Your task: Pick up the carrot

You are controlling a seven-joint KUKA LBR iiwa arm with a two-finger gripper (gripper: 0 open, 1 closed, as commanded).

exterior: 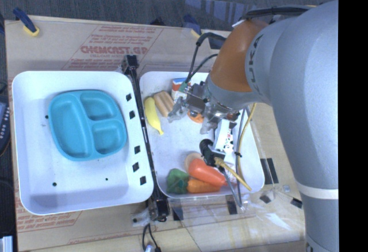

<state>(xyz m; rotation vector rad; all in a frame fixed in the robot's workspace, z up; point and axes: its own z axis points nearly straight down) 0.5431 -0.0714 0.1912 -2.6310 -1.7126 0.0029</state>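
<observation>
Carrot (pixel 206 174), smooth tapered orange, beside green vegetable (pixel 177 180)

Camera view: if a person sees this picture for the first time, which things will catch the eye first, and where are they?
The big grey arm with its orange band dominates the right side, reaching down over the right bin. In the left bin lies a bright blue divided tray. At the near end of the right bin lies the orange carrot beside a green vegetable, and a yellow banana lies by the bin's left wall.
</observation>
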